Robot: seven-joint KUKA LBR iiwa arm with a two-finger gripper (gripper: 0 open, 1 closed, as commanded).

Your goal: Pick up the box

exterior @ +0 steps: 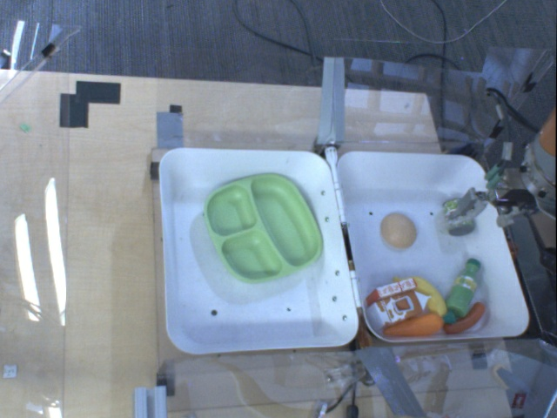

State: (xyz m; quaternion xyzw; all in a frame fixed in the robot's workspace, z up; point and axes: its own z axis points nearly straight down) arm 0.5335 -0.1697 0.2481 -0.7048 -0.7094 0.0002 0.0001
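Still no grip on the box (397, 304)

Your gripper (459, 217) hovers over the right bin (374, 177), holding nothing; the light, stiff carton leans among toy food at the front edge; pinch its flat sides

Both bins are showing plain white: the left bin (174, 259) and the right bin (383, 177). A light green divided plate (263, 226) is lying in the left one. In the right, a tan egg (398, 231) is sitting mid-floor; by its front edge the box (399, 303) is showing red, white and brown print, beside a yellow banana (431, 296), an orange carrot (413, 326) and a green bottle (463, 292). The bench (87, 233) is showing pale wood.
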